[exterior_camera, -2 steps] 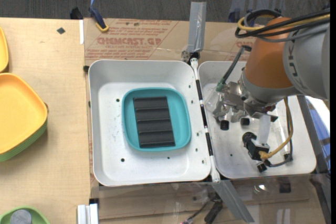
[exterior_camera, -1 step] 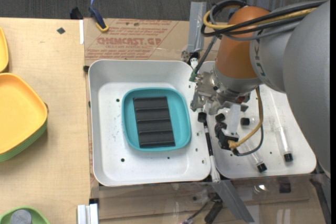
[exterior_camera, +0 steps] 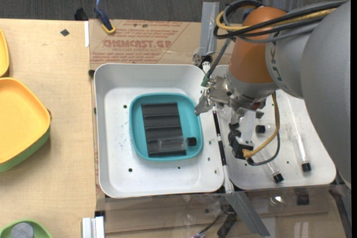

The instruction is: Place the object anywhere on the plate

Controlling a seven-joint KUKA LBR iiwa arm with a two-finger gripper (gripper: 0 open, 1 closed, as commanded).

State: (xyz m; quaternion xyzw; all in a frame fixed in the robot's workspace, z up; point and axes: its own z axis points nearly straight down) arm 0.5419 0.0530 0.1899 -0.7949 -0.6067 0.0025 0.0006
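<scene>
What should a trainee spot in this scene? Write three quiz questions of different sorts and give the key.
1. True or false: the teal plate bears nothing.
2. The ridged object on the plate is: A dark grey, B yellow, C white.
3. Fill in: as viewed, the plate lies in the ___ of the two white bins.

Key: 1 false; 2 A; 3 left.
</scene>
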